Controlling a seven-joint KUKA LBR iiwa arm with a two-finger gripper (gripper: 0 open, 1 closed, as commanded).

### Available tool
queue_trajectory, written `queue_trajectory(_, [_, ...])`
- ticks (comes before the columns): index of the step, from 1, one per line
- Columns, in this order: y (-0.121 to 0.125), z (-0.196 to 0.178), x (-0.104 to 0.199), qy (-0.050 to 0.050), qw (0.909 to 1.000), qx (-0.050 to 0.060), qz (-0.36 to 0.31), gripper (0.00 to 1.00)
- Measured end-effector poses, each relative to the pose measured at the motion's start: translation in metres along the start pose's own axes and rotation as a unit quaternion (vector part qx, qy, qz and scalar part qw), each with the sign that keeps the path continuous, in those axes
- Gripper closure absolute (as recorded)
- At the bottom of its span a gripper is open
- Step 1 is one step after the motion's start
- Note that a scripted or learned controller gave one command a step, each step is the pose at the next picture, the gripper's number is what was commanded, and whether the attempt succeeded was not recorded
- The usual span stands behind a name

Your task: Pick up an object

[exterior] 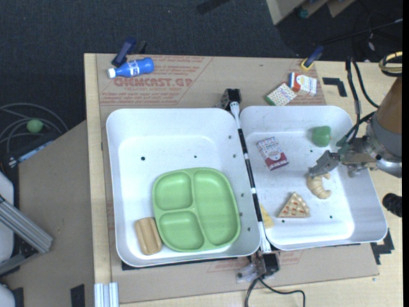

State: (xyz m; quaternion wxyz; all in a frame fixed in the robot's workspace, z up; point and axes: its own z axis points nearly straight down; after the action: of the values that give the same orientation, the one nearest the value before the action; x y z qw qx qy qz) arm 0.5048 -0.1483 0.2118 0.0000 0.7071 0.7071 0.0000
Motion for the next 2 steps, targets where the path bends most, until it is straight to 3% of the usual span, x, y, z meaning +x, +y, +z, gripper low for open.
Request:
queue_trajectory(1, [0.0430,0.1273,-0.0021,0.000,1.0000,0.000,0.000,0.00])
queue_trajectory(2, [0.0433,0.1173,-0.0023,0.000,1.0000,-0.001,0.000,1.00])
